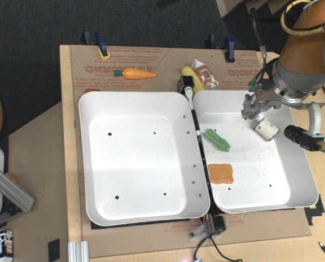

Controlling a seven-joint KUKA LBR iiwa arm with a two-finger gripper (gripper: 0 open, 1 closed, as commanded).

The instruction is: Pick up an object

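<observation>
**Claw low over the white block, right bin, far corner**

The likeliest target is the small white block (266,129), lying tilted on the floor of the right bin (293,198), toward its far right side. It has a reddish mark on one end. The claw (252,111) hangs just beside it, up and to the left, close to touching; from here I cannot tell whether its fingers are spread or pressed together, and nothing shows held between them.

Other candidates in the same bin: a green pod (217,139) near the divider, and a flat orange patch (220,174) nearer the front. Both lie well apart from the claw.

To do this step well, my judgement: the claw sits off-centre from the block, so it should shift toward the block and square up to its short sides before closing. The block lies skewed, so a grip across the corners may squirt it away. The bin wall is near; keep clear of it on descent.

Outside the bins: a carrot (136,74) on the board behind the left bin (91,162), a banana (190,77) and a small packet (206,76) at the divider's far end.
</observation>
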